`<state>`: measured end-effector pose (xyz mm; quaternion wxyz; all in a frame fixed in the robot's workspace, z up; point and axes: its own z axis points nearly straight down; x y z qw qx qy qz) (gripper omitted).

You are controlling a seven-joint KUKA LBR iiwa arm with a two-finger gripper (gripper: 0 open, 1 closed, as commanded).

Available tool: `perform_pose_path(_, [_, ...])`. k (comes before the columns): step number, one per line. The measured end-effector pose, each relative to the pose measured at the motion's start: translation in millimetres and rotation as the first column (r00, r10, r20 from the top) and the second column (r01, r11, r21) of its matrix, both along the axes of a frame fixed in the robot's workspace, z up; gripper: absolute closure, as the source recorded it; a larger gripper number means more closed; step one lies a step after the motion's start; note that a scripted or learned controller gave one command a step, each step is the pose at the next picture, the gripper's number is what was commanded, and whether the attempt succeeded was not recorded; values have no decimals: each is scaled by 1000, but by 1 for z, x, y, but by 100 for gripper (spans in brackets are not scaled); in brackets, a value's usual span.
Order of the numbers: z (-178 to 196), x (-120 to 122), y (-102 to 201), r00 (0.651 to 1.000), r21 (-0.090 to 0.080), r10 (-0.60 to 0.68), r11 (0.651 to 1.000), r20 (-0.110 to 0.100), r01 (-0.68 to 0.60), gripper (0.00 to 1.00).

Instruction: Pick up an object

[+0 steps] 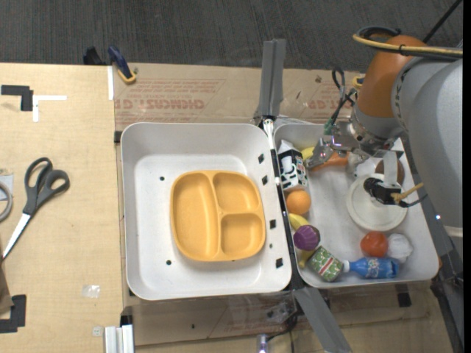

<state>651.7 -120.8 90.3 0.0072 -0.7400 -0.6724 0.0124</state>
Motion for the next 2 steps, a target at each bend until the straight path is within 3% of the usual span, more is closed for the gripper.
perform_pose_path(1, [-1, -4, 10, 960, -9, -281, 960, -17, 281, 0])
perform_pose_path(2, [8, 0, 12, 960, -6, -279, 960, 3, 279, 100])
